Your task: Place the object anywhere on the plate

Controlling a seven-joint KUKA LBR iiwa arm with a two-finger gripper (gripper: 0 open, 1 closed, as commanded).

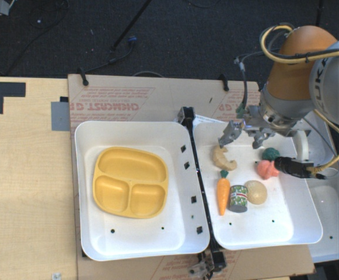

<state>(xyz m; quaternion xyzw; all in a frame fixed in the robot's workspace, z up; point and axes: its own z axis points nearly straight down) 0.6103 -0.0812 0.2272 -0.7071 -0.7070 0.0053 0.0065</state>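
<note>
The yellow plate [130, 182] lies flat in the left bin [87, 232], its three compartments facing up and bare, so it is ready to receive whatever the arm brings. All the candidate objects sit in the right bin [300, 229], grouped loosely toward its middle. A pale, banana-like piece [222, 158] rests at about 10 o'clock of that bin's centre. An orange carrot [223, 195] lies lengthwise at about 8 o'clock, just beside a small printed can [238, 198], which touches or nearly touches a cream round object [255, 192]. A pink object [266, 169] and a dark green one [270, 153] sit toward 2 o'clock.

The end effector [243, 132] hangs over the far edge of the right bin, at about 12 o'clock of the pale piece and near it. Its fingers look spread apart, one grey finger [230, 133] angled down toward the pale piece, and nothing is visible between them. That posture suggests an approach for a pick rather than a carry, most likely with the pale piece as target, though this is a judgement.

The task appears to be at its start: nothing is on the plate, and the object is in the right bin. A dark divider [194, 174] runs between the bins, so any carry toward 9 o'clock would need to clear it and both rims.
</note>
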